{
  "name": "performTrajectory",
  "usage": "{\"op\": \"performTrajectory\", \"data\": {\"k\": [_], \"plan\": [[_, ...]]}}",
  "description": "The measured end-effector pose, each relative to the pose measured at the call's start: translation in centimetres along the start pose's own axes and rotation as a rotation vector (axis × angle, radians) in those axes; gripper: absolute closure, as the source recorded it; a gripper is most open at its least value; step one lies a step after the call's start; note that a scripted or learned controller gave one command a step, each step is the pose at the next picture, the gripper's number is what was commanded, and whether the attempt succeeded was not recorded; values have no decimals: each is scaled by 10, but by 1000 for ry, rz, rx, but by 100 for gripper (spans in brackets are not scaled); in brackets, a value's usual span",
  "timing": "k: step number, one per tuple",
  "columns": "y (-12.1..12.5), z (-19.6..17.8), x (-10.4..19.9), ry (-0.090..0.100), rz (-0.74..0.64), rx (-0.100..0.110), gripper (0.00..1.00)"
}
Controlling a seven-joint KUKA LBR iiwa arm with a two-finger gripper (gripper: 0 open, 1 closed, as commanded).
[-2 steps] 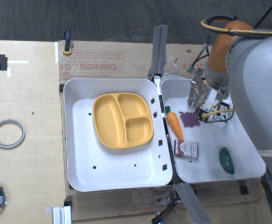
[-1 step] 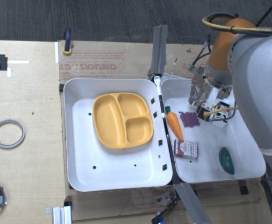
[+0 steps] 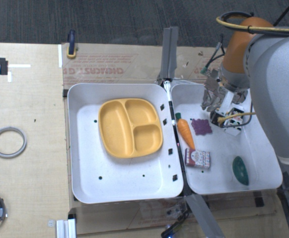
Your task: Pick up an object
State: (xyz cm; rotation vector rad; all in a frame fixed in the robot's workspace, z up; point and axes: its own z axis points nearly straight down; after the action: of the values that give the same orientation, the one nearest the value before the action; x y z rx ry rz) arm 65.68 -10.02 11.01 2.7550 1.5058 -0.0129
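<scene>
1. A dark green oval thing (image 3: 240,170) is lying closest to the camera in the right bin (image 3: 263,177). It is sitting well in front of the hand, a bit toward the arm's side.
2. A small red and white packet (image 3: 197,158) is lying flat in the same bin, in front of the hand and off to the far side from the arm.
3. An orange carrot (image 3: 186,133) is lying just behind the packet, almost touching it. It is sitting beside the wall between the two bins, near the hand.
4. A fuzzy purple thing (image 3: 201,126) is sitting just beside the carrot, very close to the hand, on the side away from the arm.
5. The hand (image 3: 219,114) is hanging low over the back part of the right bin. Wires are crowding around it, so I cannot tell if it is spread or pressed together, and nothing is showing inside it.
6. The grey arm (image 3: 271,78) with its orange band (image 3: 239,41) is reaching in behind the hand.
7. A yellow plate (image 3: 130,127) with three parts is resting in the left bin (image 3: 85,177), well away from the hand, past the carrot.
8. A grey ring (image 3: 7,142) is lying on the tabletop (image 3: 25,98), much farther out past the left bin.
</scene>
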Motion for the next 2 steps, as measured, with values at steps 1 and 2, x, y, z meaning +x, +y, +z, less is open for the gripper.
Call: {"op": "performTrajectory", "data": {"k": [1,2], "plan": [[0,-9,0,-3,-4,1,100],[6,-8,-5,5,14,-1,100]]}}
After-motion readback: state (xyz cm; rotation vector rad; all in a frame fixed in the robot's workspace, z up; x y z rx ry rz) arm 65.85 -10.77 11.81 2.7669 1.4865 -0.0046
